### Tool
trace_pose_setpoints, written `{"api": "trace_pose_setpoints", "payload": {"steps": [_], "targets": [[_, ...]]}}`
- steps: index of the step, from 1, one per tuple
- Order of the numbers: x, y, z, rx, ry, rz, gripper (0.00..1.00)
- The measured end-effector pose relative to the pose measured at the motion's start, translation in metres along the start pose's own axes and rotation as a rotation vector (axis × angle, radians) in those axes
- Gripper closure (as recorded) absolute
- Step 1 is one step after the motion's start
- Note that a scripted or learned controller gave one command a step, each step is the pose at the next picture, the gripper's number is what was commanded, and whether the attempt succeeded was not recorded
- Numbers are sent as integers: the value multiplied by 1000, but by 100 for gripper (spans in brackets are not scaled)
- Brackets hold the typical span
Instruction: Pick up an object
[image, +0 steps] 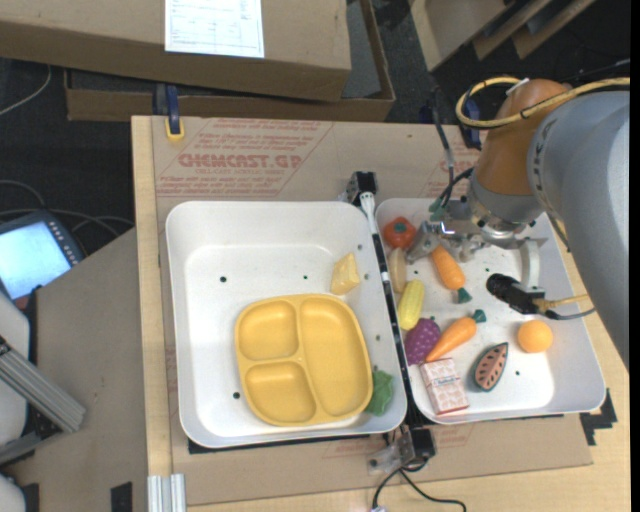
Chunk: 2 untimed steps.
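The small carrot (447, 268) lies at the upper middle of the right bin (575, 385), just under my tool (446, 238). I can't tell its state. I judge I'm descending; next, close squarely.

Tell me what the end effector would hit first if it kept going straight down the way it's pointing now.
Probably the upper carrot: the end effector hangs over the right bin with that carrot just below it. Depth is hard to judge from this slanted view, so the bin floor beside the carrot is also possible.
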<state>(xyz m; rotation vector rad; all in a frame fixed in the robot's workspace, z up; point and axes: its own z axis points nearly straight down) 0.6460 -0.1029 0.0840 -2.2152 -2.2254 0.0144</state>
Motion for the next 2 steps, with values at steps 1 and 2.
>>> {"api": "trace_pose_setpoints", "payload": {"steps": [1,2], "targets": [[1,0,-11,-6,4,4,100],[69,-60,-106,-8,9,-1,100]]}}
